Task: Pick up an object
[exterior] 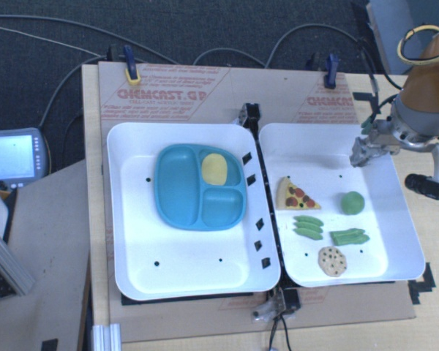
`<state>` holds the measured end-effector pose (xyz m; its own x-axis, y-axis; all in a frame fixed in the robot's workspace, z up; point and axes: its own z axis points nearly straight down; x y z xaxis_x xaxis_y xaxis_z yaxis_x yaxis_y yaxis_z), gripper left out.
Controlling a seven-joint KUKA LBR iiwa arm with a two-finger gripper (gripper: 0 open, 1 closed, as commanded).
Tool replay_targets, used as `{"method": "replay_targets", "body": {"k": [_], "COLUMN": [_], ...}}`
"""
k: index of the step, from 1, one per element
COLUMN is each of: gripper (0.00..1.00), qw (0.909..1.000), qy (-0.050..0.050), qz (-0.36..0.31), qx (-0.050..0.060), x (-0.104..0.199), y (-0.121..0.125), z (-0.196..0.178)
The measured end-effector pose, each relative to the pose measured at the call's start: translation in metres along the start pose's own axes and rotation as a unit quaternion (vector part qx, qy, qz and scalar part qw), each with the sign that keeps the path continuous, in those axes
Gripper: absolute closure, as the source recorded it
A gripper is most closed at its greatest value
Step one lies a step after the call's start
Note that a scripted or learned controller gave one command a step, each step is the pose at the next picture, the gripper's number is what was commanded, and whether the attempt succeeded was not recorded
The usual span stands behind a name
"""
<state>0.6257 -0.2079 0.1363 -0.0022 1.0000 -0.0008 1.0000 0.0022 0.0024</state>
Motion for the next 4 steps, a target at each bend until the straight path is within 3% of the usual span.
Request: {"method": "replay_targets", "body": {"k": [2,4], "gripper": [1.0,1.0], "qw": [1.0,1.0], "qy": [-0.001,0.001], "qz": [0.0,-0.001], "qx": [-0.001,0.003], "x": [-0.008,0.103], "y": [0.005,0.013], "z": [-0.095,-0.109]}}
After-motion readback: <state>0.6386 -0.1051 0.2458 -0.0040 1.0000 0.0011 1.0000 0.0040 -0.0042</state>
